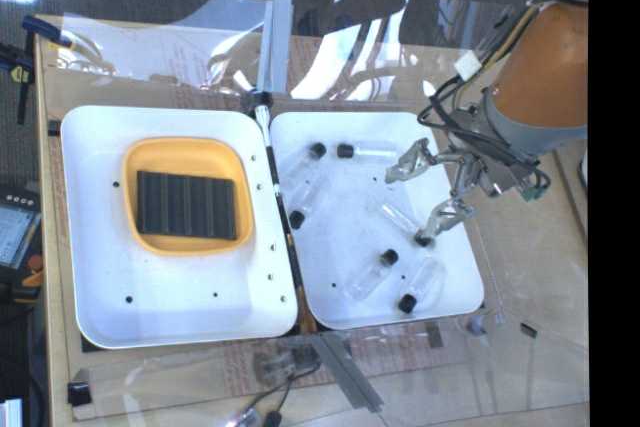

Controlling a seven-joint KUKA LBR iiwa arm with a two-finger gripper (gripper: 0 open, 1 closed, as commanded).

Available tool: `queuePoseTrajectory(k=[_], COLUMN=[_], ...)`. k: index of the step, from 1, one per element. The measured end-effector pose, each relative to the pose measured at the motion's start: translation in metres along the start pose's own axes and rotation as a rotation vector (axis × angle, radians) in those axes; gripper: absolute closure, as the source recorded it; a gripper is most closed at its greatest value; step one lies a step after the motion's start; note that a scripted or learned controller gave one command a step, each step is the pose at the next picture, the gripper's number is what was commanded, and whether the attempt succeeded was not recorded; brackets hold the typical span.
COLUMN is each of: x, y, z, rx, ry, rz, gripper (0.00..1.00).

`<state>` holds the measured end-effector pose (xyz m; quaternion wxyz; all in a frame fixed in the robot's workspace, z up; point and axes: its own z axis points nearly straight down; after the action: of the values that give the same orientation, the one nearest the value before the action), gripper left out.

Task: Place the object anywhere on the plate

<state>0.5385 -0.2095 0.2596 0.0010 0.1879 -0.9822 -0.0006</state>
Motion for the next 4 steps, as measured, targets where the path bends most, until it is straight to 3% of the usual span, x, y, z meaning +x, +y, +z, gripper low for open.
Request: queuePoseTrajectory(k=[1, 2, 3, 4], x=[-0.026, -0.035, -0.051, -0.05], y=[-0.009, -0.013, -0.018, -0.019], z=[-0.017, 0.006, 0.026, 0.026], rx=[0.004, 0.0, 0.002, 0.002], ry=[-0.005, -0.001, -0.003, -0.002], rz=[-0.295, -0.496, -0.847, -0.846], gripper=[0.0, 0.0, 0.0, 0.0])
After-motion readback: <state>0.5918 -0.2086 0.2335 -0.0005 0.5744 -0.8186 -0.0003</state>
